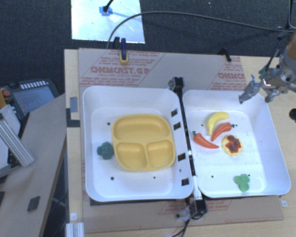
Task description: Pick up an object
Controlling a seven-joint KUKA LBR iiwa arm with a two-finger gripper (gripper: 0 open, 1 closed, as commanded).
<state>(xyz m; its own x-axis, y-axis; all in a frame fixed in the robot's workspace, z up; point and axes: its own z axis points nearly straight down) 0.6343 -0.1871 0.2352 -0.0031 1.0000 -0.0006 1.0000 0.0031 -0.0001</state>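
Observation:
The right bin (pixel 271 132) holds a yellow banana (pixel 215 119), two red-orange peppers (pixel 221 130) (pixel 204 140), a small round pizza-like piece (pixel 232 145) and a green leafy piece (pixel 242 182). My gripper (pixel 260 94) hangs at the back right corner of this bin, above its far rim, well apart from the food toys. Its two fingers are spread, with nothing between them. In the left bin (pixel 96 107) sits a yellow divided tray (pixel 142 141) with a green broccoli (pixel 105 150) beside it on the left.
A black divider with clips (pixel 183 132) runs between the two bins. Cardboard (pixel 153 68) lies under the bins. A cable arcs across the back of the bench, and a control pendant (pixel 32 98) lies at the left.

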